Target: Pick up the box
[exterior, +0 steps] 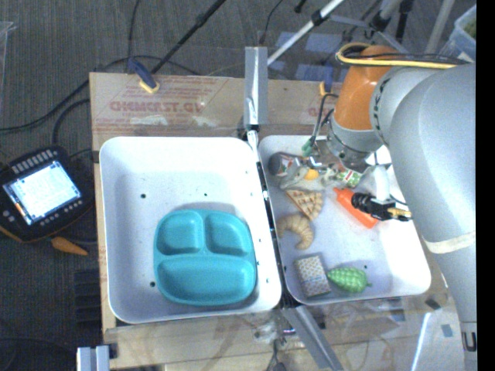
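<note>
Box: the small grey box [312, 274] lies flat near the front of the right bin [402, 284], just beside a green bumpy toy [347, 278].
How it feels: looks light and stiff, likely easy to pinch.
Where to grab: across its two long sides.
Gripper: the gripper [329, 163] is at the bin's back, well apart from the box.

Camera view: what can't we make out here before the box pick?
- Two-finger gripper: its tip is covered by the grey and orange wrist above it.
- Clutter at the far end of the right white bin: too small and overlapped to say which item is the box.
- Small grey patterned block at the near end: blurred, so its material is unclear.
</note>
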Controlling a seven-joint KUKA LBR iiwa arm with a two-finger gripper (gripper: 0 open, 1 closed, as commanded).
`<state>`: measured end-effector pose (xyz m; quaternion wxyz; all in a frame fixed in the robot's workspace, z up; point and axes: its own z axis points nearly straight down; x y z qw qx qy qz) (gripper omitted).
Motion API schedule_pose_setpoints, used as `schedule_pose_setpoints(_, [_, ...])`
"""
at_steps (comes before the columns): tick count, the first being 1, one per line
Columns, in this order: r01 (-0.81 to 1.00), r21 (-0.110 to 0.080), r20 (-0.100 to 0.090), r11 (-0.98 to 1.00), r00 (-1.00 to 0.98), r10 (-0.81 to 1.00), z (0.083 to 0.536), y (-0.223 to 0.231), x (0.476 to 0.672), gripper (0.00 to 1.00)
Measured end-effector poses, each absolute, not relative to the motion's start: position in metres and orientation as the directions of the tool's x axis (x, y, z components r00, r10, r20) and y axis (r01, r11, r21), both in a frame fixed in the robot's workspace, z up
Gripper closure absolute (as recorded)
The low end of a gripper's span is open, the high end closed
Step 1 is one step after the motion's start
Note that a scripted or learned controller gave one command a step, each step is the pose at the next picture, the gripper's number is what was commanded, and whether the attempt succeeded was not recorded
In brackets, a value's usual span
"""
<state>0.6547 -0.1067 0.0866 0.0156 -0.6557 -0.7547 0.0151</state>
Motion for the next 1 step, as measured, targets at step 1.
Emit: schedule_pose_setpoints(1, [0.988,-0.064,0.004,0.139,-0.139,0.990,0.0915,-0.1089,0.6512,1.00])
